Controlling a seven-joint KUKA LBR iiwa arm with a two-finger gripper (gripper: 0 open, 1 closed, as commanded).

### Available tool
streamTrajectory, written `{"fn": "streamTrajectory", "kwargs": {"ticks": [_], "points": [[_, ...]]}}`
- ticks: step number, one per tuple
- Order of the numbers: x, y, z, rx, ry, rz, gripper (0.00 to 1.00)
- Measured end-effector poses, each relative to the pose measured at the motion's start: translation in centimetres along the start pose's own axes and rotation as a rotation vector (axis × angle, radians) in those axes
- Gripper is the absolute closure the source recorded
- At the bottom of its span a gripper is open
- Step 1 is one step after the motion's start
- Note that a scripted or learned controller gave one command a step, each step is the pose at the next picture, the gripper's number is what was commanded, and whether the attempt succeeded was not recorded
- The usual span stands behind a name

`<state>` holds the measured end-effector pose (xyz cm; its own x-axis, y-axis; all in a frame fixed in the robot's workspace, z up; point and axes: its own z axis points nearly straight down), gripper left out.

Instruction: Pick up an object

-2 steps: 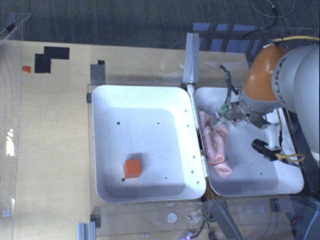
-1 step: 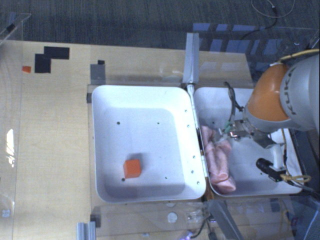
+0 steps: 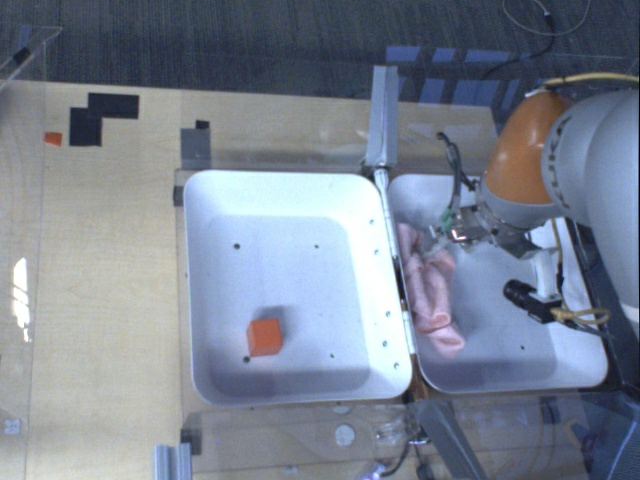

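Softly crumpled pink cloth (image 3: 430,290) beside claw (image 3: 452,230); blocky orange cube (image 3: 265,337).

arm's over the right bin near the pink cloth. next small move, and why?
Probably a short descent onto the pink cloth. The gripper hangs over the right bin by the cloth's upper end, and nothing shows between its fingers. The orange block lies far off in the left bin, so the cloth is the nearer target.
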<state>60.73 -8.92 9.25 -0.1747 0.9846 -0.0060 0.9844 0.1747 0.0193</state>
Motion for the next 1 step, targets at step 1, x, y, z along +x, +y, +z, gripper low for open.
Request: {"fn": "streamTrajectory", "kwargs": {"ticks": [1], "points": [[-1.5, 6.32, 0.25, 0.009, 0.002, 0.017, 0.0]]}}
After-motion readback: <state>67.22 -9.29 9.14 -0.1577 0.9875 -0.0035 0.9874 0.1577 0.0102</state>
